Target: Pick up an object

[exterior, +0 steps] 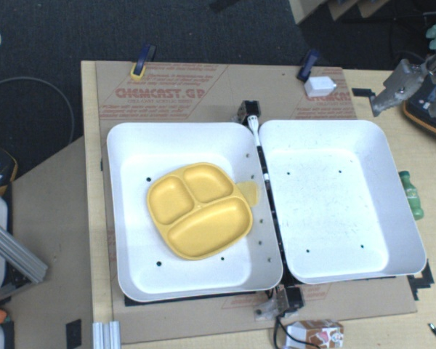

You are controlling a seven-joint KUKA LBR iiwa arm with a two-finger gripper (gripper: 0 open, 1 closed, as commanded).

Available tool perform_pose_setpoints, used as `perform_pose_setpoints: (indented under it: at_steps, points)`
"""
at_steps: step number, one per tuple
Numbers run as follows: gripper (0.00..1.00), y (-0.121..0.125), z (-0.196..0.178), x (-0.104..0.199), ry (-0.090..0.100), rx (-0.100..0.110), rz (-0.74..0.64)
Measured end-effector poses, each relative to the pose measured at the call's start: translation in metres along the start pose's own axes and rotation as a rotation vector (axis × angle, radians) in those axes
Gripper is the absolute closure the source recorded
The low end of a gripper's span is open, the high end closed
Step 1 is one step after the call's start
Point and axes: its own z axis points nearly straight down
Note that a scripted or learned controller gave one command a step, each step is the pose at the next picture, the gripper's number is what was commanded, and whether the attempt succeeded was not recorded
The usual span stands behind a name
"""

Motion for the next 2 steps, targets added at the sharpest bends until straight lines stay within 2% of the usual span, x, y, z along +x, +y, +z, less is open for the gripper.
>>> perform_pose_setpoints:
  at_steps: [1,2]
  points:
    - [1.00,0.001,-0.005,-0.001,-0.001,0.009,0.002]
    - [1.00,-0.002,0.105,0.018,0.001,0.028,0.003]
